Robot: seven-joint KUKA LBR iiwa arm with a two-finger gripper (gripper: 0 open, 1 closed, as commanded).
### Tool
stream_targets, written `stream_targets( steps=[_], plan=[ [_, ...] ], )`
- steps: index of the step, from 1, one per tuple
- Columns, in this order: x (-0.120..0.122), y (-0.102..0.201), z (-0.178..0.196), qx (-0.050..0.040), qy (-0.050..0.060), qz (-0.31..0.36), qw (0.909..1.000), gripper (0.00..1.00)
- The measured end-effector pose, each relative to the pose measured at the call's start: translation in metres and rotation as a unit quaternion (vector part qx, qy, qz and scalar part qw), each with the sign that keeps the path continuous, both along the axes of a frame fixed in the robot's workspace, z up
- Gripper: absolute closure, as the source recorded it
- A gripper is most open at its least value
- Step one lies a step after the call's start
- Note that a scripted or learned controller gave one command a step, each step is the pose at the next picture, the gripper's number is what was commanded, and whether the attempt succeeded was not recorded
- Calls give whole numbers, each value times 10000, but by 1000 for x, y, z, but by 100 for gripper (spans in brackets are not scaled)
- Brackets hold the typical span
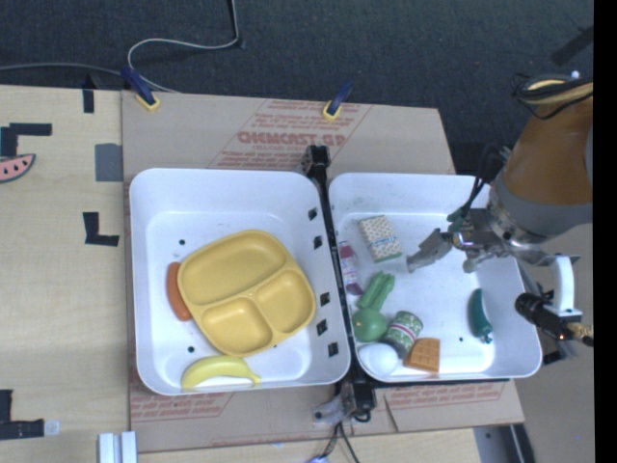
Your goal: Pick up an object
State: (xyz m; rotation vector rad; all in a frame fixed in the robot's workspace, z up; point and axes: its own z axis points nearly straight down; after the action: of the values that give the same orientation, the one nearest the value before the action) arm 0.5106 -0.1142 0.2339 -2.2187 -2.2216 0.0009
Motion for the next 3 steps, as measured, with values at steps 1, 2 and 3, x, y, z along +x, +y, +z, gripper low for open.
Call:
stream_targets(
  steps=[1,2,3],
  plan=[
    [24,3,-112,1,9,-4,10000,0],
    [58,18,-148,-19,-20,-10,10000,0],
    [58,18,-138,-21,-28,-11,10000,100]
  ],
)
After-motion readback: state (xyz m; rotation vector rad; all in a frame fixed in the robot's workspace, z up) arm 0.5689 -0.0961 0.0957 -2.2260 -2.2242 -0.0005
